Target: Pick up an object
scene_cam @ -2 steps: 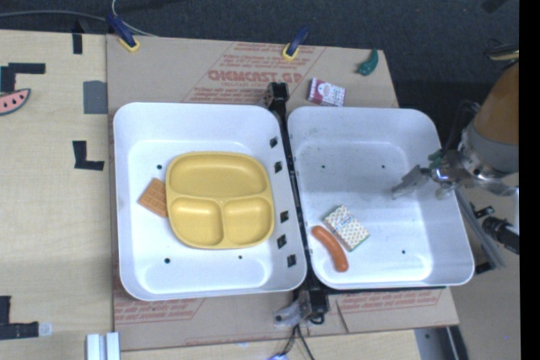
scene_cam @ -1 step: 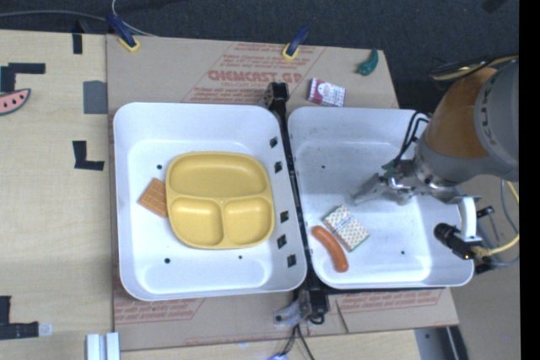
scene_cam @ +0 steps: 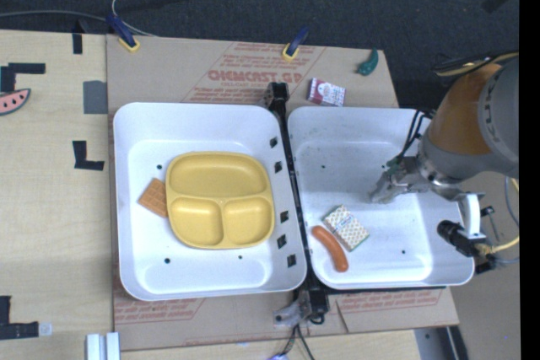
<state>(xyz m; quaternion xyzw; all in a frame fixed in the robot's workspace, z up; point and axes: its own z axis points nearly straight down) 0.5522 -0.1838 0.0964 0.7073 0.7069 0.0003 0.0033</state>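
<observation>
Red print reading "CHEMCAST" ran across the cardboard sheet (scene_cam: 245,76) on the bench (scene_cam: 51,206), at twelve o'clock from the left bin (scene_cam: 135,206). A small red-and-white packet (scene_cam: 326,92) lay on that cardboard near the right bin's (scene_cam: 354,126) far rim; its writing was too small to read. The left bin held a yellow divided tray (scene_cam: 221,199) with a tan cracker-like piece (scene_cam: 153,198) tucked at its nine o'clock edge. In the right bin a patterned packet (scene_cam: 347,227) lay just beside an orange sausage-shaped object (scene_cam: 330,249), both toward six o'clock, with bare floor at twelve o'clock. The tool (scene_cam: 390,185) sat low at three o'clock of the right bin, apart from both objects; whether it was apart or together could not be told.
</observation>
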